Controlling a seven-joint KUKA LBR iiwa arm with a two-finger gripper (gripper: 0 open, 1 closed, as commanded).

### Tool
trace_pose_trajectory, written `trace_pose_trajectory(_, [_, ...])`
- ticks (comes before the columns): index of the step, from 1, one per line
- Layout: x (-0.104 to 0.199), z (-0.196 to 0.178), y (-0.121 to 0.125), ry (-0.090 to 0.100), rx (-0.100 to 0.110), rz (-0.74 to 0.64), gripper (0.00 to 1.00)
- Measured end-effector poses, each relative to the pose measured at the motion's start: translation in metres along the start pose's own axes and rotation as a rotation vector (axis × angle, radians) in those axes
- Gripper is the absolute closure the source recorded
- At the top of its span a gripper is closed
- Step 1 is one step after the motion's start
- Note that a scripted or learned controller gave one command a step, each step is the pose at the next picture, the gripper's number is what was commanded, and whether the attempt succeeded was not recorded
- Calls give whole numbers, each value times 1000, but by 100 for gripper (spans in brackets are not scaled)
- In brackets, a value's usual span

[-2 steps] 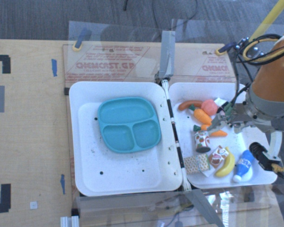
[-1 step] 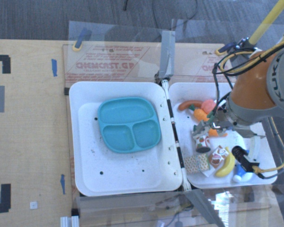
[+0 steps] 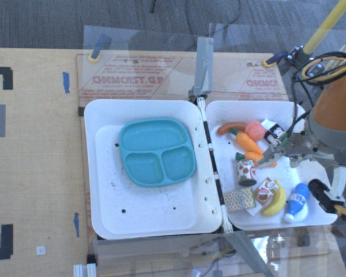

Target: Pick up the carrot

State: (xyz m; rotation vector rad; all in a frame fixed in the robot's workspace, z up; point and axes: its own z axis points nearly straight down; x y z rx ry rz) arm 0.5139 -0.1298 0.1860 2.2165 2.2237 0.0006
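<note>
1. Nearest the camera: front rim of the right bin, with a blue-capped white bottle, a banana and a small checkered packet lying just inside it.
2. Carrot in the upper middle of the right bin, lying at a slant, green tip up-left, orange body running down-right. Touching or nearly touching a pink ball-like toy above it; a curved sausage just up-left; a second small orange piece just below.
3. Gripper low over the bin, tips just beside the carrot's lower right end. Nothing seen between the fingers; how far apart they stand, impossible to tell at this size.
4. Handling, as a judgement: probably a light, stiff plastic toy, smooth and tapered, so likely to squirt out of a pinch near the thin end. Best hold across the thick middle, fingers square to the long axis.
5. Room: crowded on three sides. Little clearance toward the pink toy; more bare floor to the left, toward the divider.
6. Left bin holding a blue sectioned plate, well apart from the work.
</note>
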Motion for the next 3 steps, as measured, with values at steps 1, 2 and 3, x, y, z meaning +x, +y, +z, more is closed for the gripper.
trace_pose_trajectory(1, [16, 97, 59, -2, -10, -186, 0])
trace_pose_trajectory(2, [15, 86, 60, -2, -15, -184, 100])
trace_pose_trajectory(3, [57, -15, 70, 0, 1, 65, 100])
